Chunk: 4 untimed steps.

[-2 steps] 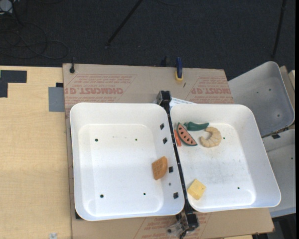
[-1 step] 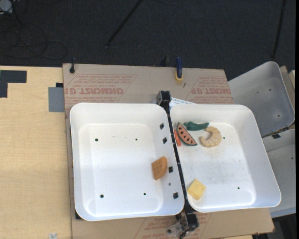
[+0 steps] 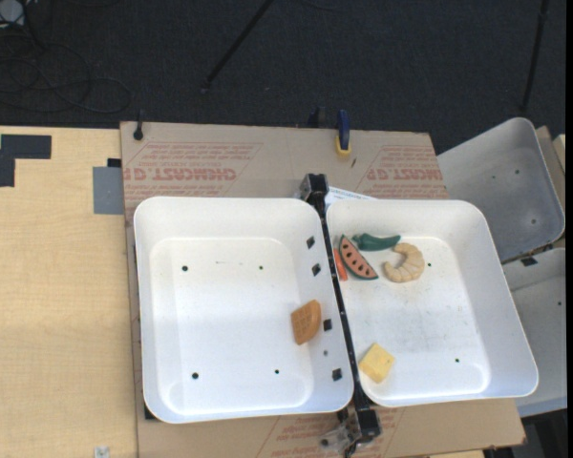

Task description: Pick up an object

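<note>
In the left bin (image 3: 172,256), an orange-brown bread-like piece (image 3: 307,322) lies near the right wall. The right bin (image 3: 497,351) holds a watermelon slice (image 3: 356,259), a green pepper-like piece (image 3: 378,241), a tan croissant-shaped piece (image 3: 405,262) and a yellow cheese-like block (image 3: 376,363) at its lower left corner.
The two bins sit on a cardboard sheet (image 3: 229,165) clamped at the back by a blue and yellow clamp (image 3: 343,134). A black divider bar (image 3: 328,294) runs between the bins. A grey plate (image 3: 511,184) leans at the right. Wooden bench surface (image 3: 48,303) lies to the left.
</note>
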Available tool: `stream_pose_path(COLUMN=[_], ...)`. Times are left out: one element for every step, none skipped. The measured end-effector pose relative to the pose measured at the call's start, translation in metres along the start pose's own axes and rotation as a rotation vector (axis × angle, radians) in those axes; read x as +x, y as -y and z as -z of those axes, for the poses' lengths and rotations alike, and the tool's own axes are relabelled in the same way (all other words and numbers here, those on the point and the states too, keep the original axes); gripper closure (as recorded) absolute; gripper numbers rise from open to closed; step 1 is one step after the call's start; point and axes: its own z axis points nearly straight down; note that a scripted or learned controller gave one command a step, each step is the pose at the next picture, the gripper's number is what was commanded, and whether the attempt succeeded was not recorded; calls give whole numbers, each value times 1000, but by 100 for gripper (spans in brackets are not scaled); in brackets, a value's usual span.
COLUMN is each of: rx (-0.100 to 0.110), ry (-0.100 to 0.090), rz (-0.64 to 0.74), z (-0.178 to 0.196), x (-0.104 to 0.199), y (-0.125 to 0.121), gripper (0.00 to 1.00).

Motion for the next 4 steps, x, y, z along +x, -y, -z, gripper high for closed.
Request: stream_pose_path(rx=[3,3,4,-3], ry=[-2,-1,-1,1], rz=[-4,-3,-4,1], z=[-15,-19,-40,2], x=[0,0,0,0], y=[9,11,15,-5], gripper=[100,100,100,100])
